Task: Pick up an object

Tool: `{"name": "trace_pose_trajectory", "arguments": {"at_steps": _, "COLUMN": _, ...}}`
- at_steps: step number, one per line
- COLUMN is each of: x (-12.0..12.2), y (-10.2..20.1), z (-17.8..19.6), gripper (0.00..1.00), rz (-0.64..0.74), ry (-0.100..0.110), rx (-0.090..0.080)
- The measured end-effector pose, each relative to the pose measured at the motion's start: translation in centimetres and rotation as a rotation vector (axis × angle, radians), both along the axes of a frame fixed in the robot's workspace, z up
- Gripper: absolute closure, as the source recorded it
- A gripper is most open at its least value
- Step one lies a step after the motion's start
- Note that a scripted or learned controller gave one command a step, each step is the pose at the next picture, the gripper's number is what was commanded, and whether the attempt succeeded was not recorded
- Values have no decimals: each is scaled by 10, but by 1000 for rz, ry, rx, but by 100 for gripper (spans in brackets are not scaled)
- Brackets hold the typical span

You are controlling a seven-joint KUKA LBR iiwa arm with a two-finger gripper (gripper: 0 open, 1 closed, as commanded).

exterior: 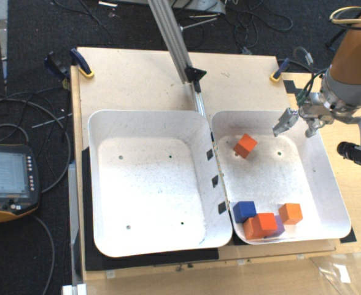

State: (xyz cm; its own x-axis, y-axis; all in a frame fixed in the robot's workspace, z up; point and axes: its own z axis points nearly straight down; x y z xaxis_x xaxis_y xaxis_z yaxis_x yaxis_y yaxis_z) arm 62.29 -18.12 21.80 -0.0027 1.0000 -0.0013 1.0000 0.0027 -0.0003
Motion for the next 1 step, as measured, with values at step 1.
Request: {"name": "trace_pose_trajectory", "arguments": {"at_steps": 1, "x": 20, "y": 27, "z": -98, "gripper": 0, "rz": -3, "ry": -23, "rx": -4}}
